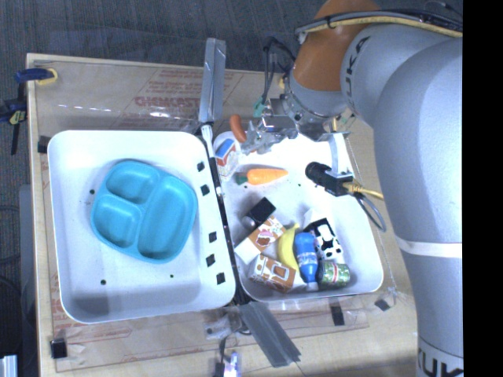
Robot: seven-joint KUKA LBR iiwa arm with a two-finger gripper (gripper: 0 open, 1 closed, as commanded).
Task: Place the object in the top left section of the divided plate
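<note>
The gripper [263, 129] hovers at the right bin's [369, 234] twelve o'clock; its grip cannot be told. A carrot [266, 176] lies just at its six o'clock, and the blue plate [145, 209] sits at nine.

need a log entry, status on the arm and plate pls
End effector over right bin, top edge, near carrot. Blue divided plate in left bin, nothing on it.

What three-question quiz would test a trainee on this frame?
1. True or false: the blue divided plate lies in the left bin.
2. Which lies nearest the claw? A) carrot B) banana C) green can
3. Fill in: the toy foods are in the ____ bin.

Key: 1 true; 2 A; 3 right.
</note>
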